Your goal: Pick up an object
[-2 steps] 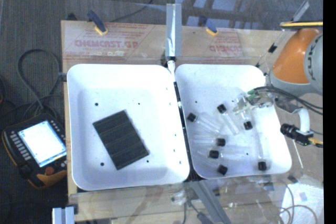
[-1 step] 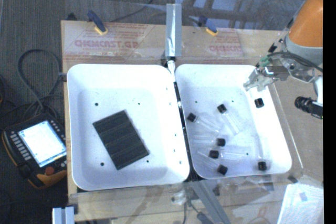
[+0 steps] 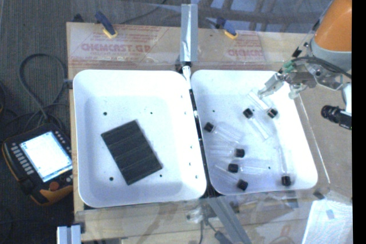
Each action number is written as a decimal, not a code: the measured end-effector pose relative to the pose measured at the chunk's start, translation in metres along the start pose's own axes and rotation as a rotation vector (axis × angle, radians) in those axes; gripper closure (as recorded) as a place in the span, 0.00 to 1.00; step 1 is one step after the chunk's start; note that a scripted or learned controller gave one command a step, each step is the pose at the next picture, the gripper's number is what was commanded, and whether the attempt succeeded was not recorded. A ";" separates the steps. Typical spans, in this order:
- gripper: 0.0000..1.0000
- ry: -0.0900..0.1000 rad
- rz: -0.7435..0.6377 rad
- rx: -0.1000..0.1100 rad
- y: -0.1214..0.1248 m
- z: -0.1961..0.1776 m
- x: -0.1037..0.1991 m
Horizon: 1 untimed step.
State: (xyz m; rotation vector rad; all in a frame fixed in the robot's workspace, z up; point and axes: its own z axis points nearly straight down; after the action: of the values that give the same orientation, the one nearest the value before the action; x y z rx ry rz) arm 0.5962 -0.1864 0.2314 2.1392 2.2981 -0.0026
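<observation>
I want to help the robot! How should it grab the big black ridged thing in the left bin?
My guess: the black ridged slab lies flat and slanted on the left bin floor, so come straight down from above. Close the gripper across its narrower width, fingers on the two long edges near the middle. It sits away from the walls, leaving room on both sides.

Left bin (image 3: 91, 94): dark slab (image 3: 131, 152) central; right bin (image 3: 303, 140): vials (image 3: 237, 152) scattered.

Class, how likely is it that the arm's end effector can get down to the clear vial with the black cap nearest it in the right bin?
Probably yes. The end effector hovers over the right bin, close to the vial, and nothing lies over it. A second vial beside it may crowd the approach.
</observation>
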 end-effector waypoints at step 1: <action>0.00 0.005 -0.086 -0.004 0.012 0.130 -0.031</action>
State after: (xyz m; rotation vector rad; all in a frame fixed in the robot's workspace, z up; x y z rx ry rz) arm 0.6101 -0.2164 0.1011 2.0382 2.3889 0.0071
